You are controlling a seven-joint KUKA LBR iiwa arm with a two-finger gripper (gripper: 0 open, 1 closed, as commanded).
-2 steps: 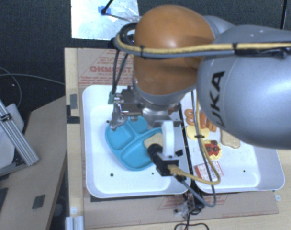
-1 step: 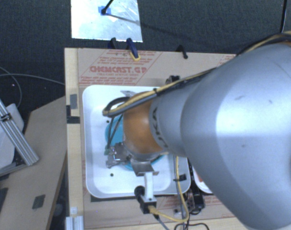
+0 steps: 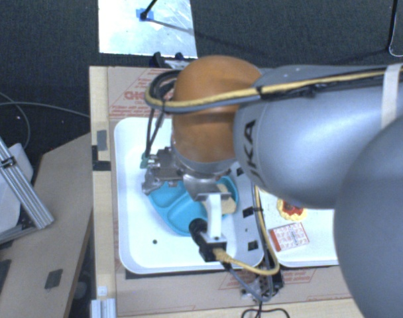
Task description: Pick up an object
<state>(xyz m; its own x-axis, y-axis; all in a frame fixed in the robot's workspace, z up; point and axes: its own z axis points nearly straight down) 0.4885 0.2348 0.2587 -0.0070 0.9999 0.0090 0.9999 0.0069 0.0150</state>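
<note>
The grey arm (image 3: 307, 144) fills most of the right side, its orange band (image 3: 211, 105) hanging directly above the left bin (image 3: 132, 177). The worktop (image 3: 102, 197) carries both white bins, and the right bin (image 3: 314, 254) peeks out beneath the arm with a red-and-white printed card (image 3: 289, 235) and a small red-and-yellow item (image 3: 291, 210) in it. In the left bin lies a blue, bowl-like object (image 3: 175, 207), the likeliest thing to pick, right under the wrist. The pincer (image 3: 191, 194) is down at that object, but the wrist hides its tips, so I cannot tell whether it is released or clenched, nor whether it grips anything. The risk, as I judge it: the blue piece looks smooth and curved, so it could slip out on lifting, or the tips could press on its rim and skid it toward the bin wall.
</note>
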